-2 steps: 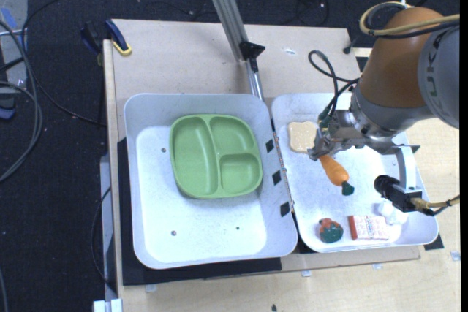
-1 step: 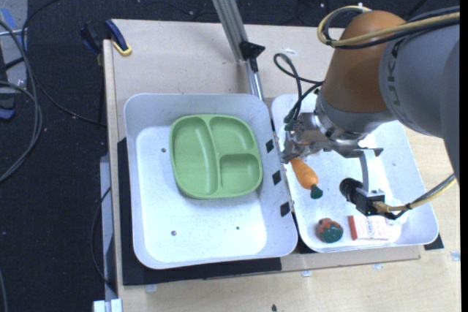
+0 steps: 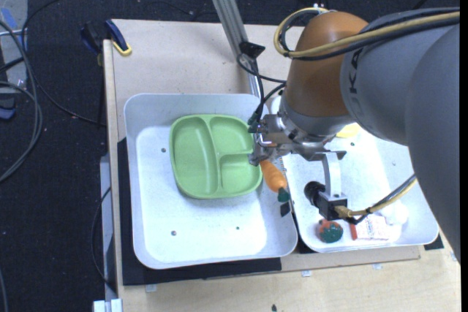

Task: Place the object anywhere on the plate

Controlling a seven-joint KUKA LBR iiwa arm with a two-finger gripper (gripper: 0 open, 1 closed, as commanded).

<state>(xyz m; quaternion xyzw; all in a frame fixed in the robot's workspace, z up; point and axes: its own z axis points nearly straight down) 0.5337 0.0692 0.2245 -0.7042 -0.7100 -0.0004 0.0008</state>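
Observation:
A green divided plate (image 3: 212, 156) lies in the left white bin (image 3: 157, 230). My gripper (image 3: 262, 156) hangs over the plate's right edge, where the two bins meet. An orange toy carrot (image 3: 273, 176) with a green tip sticks out from under the gripper, slanting down to the right over the bins' rims. Its upper end sits between the fingers, and the gripper is shut on it. The carrot is just right of the plate's lower right compartment, touching or nearly touching its rim.
The right bin (image 3: 409, 234) holds a red and green round toy (image 3: 330, 231), a white packet with red print (image 3: 371, 227) and a yellow thing (image 3: 349, 131) half hidden under the arm. The arm covers most of that bin. A metal pole (image 3: 223, 0) slants behind the bins.

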